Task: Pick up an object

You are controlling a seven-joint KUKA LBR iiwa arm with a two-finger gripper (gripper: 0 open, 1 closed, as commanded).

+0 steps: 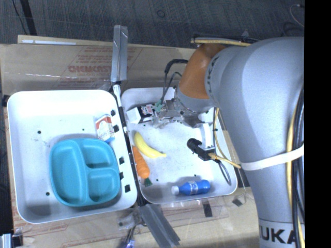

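Claw point(158, 112) at right bin's far left, grip state untellable, banana point(147, 145) just below it.

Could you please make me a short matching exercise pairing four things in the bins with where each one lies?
Things:
1. banana
2. blue bottle
3. divided blue tray
4. carrot

Places:
A. left bin, lower half
B. right bin, near its bottom edge
C. right bin, against its left wall
D. right bin, middle left, just above the carrot

Pairs: 1-D, 2-B, 3-A, 4-C
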